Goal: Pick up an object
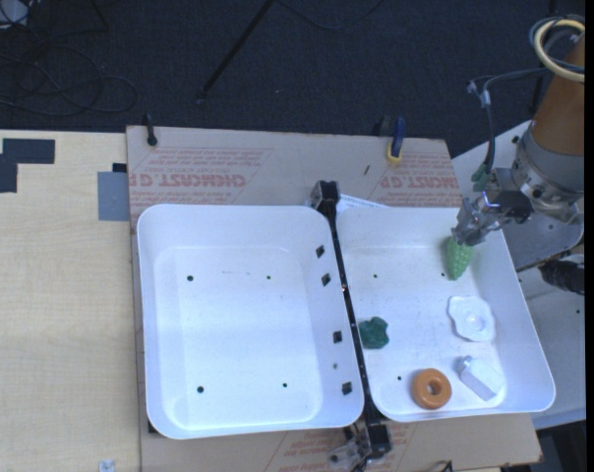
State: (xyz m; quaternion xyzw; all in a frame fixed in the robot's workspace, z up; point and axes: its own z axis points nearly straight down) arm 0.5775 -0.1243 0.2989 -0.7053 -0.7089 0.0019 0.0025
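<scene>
The pincer sat over the upper right part of the right bin, and a green bumpy thing hung straight down from its tips, so it looked clamped shut on that piece. The green thing was kinda cone shaped, knobbly like a little pine cone or a berry, pale green, with its lower end close to the bin floor; I couldn't tell whether it touched. The arm came in from the right, orange band on top, grey below.

Further down in the same bin there was a white flat flower-ish piece, a small pale grey block near the lower right corner, an orange ring just left of that block, and a dark green lump close to the divider side. All well apart from the pincer.

The left bin was white with a few dark dots on its floor. Both bins rested on a brown cardboard sheet with red print, lying on a light wood bench. A yellow and blue clamp stuck up at the cardboard's back edge. Behind it all, dark carpet with loose cables.
</scene>
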